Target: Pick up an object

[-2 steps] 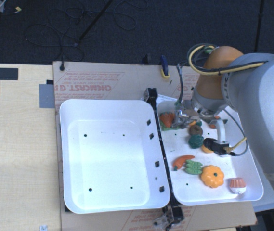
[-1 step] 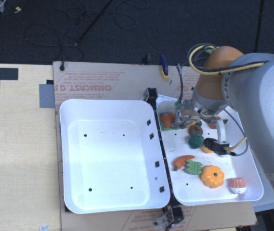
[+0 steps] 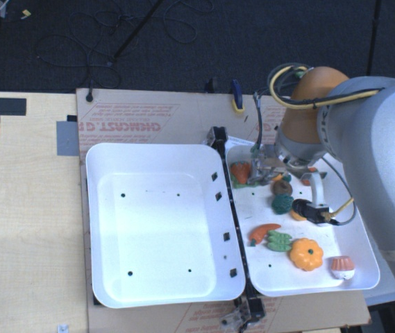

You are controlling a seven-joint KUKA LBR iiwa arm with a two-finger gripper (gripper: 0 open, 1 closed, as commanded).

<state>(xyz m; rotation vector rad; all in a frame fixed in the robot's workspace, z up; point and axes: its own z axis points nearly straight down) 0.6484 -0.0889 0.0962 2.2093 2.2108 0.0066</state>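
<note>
Camera view puts the gripper (image 3: 265,173) low over the far end of the right bin (image 3: 364,283), hanging from the orange band of the arm (image 3: 364,137), which enters from the right. The wrist hides the tool's tip from me, so I cannot tell whether it is spread or closed, and I see nothing I could call held. The nearest candidate is the red-orange toy (image 3: 239,173), lying just beside the gripper on its left, close against the divider (image 3: 226,207) between the two bins. That is the relation I judge the next move turns on: the toy lies toward the left bin (image 3: 100,255) from the tool, not under it, and the divider wall crowds that side. On the other side a small brown piece (image 3: 282,186) sits just beside the gripper, with a dark teal lump (image 3: 282,203) near it toward the front. Further toward the front, well apart from the tool, lie a red-orange carrot shape (image 3: 263,232) touching a green toy (image 3: 278,241), an orange pumpkin (image 3: 306,254) and a pink-and-white piece (image 3: 341,266). The carrot shape's long axis runs roughly left to right with a slight tilt. My judgement is that a short sideways shift precedes any descent, and that the wall is the main risk.
</note>
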